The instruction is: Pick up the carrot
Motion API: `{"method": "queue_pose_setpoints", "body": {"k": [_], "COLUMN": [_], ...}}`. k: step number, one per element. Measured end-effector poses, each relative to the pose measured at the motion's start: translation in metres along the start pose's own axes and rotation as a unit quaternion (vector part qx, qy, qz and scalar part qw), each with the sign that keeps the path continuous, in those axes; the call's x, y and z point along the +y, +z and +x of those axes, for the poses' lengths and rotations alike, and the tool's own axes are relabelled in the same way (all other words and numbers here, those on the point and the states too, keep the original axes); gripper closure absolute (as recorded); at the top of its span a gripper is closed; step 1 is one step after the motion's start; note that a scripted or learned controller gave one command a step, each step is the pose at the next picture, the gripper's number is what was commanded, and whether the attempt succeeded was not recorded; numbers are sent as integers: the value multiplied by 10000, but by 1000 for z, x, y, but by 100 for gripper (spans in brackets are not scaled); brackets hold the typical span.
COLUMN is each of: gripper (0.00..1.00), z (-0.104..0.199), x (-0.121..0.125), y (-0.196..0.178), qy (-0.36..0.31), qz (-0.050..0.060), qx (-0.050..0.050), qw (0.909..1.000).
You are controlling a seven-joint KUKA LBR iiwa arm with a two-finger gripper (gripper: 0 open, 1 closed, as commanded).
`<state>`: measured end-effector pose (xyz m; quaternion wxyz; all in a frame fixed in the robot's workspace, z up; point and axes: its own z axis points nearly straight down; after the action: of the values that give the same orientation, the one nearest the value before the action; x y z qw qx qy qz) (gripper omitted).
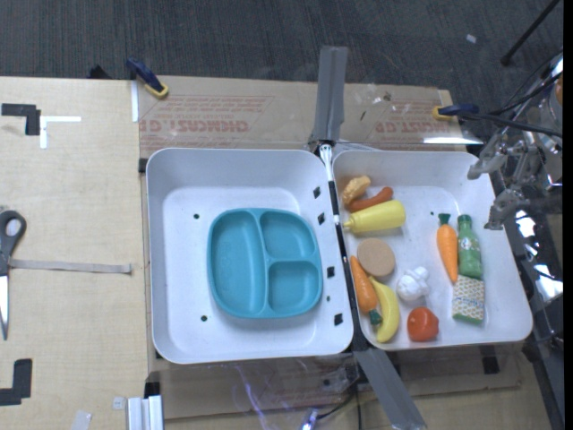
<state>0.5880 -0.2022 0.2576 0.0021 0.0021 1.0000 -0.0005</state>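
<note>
Tomato (pixel 423 323) at bin's 6 o'clock, carrot (pixel 447 252) beside green bottle (pixel 466 247) toward 3, pincer (pixel 501 186) at 2 o'clock rim, opening unreadable.

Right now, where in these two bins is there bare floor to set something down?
The left bin has bare floor all around the blue plate, widest on its left. In the right bin, there is a bare strip between the carrot and the yellow bottle, above the tomato. Its left side is crowded: banana, garlic and more sit packed together.

Wooden bench (pixel 72 204) with two white bins (pixel 170 240), scissors (pixel 7 258).
</note>
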Motion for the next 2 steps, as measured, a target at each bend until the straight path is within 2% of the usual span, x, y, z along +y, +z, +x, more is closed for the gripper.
{"method": "queue_pose_setpoints", "body": {"k": [1, 2], "gripper": [0, 0], "z": [-3, 15], "x": [-19, 4], "y": [117, 164], "qy": [614, 309], "qz": [-1, 1], "qx": [6, -1], "qw": [9981, 9995]}}
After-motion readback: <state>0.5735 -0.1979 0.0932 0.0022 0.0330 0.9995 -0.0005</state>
